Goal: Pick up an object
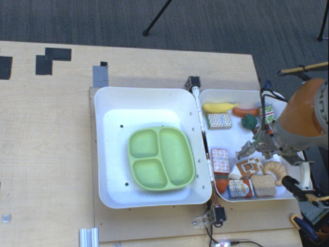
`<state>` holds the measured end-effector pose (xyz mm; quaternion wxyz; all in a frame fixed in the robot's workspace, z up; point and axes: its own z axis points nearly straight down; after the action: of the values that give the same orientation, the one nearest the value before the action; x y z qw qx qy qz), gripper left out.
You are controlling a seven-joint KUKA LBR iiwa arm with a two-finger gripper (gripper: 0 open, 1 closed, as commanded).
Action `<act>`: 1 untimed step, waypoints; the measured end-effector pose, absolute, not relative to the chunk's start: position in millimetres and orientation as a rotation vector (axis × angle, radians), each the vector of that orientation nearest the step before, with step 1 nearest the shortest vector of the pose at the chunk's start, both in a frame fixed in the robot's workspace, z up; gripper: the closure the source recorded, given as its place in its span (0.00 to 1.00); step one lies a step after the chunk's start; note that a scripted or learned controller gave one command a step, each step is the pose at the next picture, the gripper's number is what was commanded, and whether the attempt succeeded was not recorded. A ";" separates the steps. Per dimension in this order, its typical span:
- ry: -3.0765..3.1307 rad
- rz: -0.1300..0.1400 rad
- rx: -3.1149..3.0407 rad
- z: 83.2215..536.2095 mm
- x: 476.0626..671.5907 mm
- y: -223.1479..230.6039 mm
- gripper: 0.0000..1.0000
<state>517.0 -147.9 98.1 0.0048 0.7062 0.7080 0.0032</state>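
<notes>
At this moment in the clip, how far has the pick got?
Done: the grey arm's two-finger gripper is down inside the right-hand shallow white bin, among the toy foods. In hand: nothing that can be made out; whether it has closed on anything is unclear. Left: grasping and lifting an item. The yellow banana and orange carrot lie untouched at the far end, and the green three-compartment tray sits in the left bin.

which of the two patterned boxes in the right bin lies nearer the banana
The upper patterned box, just below the banana. The other patterned box lies lower, near the bin's bottom left.
</notes>
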 end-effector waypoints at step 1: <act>2.218 0.013 2.209 108.7 518.4 -147.3 1.00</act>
<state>518.4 -147.3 108.7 0.0056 0.7057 0.7085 0.0043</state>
